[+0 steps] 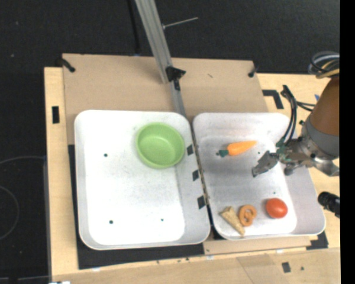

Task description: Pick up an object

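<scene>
In the right bin [225, 129] an orange carrot [239, 148] lies near the back. A red tomato [276, 208], an orange pretzel-like ring [247, 215] and a tan wedge [231, 219] rest near the front edge. My gripper [267, 162] hangs over the right bin's middle, to the right of and just below the carrot, apart from it. Its fingers [262, 165] point left and look spread, with nothing between them.
A green bowl [160, 145] sits at the back right of the left bin [106, 218]. A grey metal post [157, 34] slants up from the seam between the bins. Cables [291, 114] trail behind the wrist at the right.
</scene>
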You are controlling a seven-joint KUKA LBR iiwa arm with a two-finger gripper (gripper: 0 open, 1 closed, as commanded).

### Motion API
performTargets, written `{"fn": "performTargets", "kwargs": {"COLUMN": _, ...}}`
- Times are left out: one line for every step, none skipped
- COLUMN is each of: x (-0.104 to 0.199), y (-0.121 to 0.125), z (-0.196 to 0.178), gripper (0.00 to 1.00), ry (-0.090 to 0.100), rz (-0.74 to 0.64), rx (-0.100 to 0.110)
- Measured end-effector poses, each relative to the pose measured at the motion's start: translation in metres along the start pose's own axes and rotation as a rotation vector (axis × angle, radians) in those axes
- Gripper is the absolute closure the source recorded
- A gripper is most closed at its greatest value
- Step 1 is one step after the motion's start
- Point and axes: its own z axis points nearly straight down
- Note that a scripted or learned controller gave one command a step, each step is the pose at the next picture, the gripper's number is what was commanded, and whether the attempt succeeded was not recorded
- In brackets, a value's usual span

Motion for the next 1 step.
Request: {"fn": "performTargets", "kwargs": {"x": -0.0003, "y": 0.0, "z": -0.0001, "gripper": 0.0, "ry": 0.0, "rz": 0.002, "rx": -0.001}}
